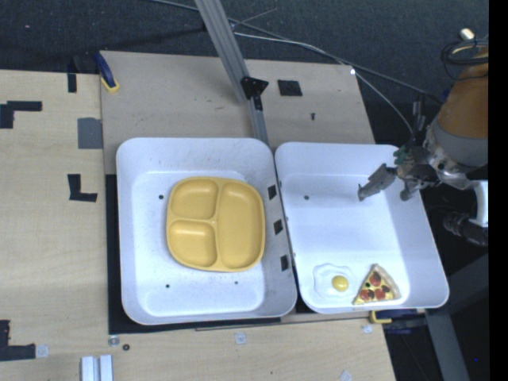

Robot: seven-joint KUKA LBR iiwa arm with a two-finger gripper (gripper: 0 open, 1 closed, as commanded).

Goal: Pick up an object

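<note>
Below our gripper (389, 185), spread and holding nothing: fried egg (332, 281), pizza slice (376, 286); far left, yellow plate (215, 224).

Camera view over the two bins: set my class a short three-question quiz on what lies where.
1. True or false: the yellow divided plate lies in the left bin.
2. Which item sits nearest the right bin's front right corner? A) fried egg B) pizza slice C) yellow divided plate
3. Fill in: the end effector hangs over the ___ bin.

Key: 1 true; 2 B; 3 right.
</note>
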